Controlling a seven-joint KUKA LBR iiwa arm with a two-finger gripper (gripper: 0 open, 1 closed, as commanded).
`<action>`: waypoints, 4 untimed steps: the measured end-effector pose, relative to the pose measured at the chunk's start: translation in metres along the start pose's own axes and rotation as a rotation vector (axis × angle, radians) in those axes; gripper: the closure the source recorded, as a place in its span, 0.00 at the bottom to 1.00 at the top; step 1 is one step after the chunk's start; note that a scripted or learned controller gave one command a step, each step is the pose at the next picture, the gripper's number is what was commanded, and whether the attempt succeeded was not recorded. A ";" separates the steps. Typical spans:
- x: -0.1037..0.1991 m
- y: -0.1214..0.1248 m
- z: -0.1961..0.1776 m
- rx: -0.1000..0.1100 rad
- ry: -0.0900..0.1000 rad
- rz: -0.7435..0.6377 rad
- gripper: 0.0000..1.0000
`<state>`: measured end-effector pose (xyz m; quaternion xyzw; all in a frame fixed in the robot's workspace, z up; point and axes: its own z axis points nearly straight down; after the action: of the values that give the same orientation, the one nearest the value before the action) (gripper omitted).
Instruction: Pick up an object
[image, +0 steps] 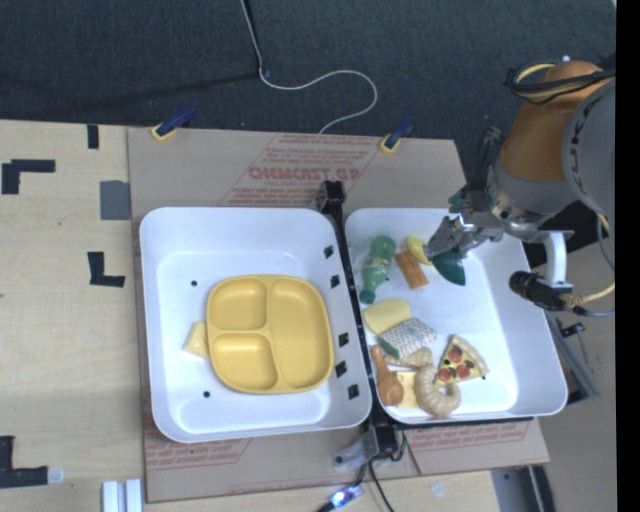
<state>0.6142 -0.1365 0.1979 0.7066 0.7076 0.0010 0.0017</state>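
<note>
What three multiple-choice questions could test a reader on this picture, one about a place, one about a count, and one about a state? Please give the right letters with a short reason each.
1. Where does the yellow plate lie?
A. in the left bin
B. in the right bin
C. on the cardboard outside both bins

2. How many compartments does that plate have?
A. two
B. three
C. five

3. How does the pizza slice lie?
A. flat on the floor of the right bin
B. lifted in the air above the bins
C. on top of the yellow plate

Key: 1 A, the plate rests on the floor of the left bin. 2 B, two compartments show at its top and one below them. 3 A, the slice lies flat on the floor near the front of the right bin, well apart from the gripper, which is over the bin's far part.
</note>
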 end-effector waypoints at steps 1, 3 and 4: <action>0.001 0.001 -0.028 0.002 0.001 0.000 1.00; 0.098 -0.024 -0.019 0.008 0.003 -0.004 1.00; 0.121 -0.023 -0.037 0.004 0.002 -0.003 1.00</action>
<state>0.5905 -0.0159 0.2343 0.7056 0.7086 0.0003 -0.0003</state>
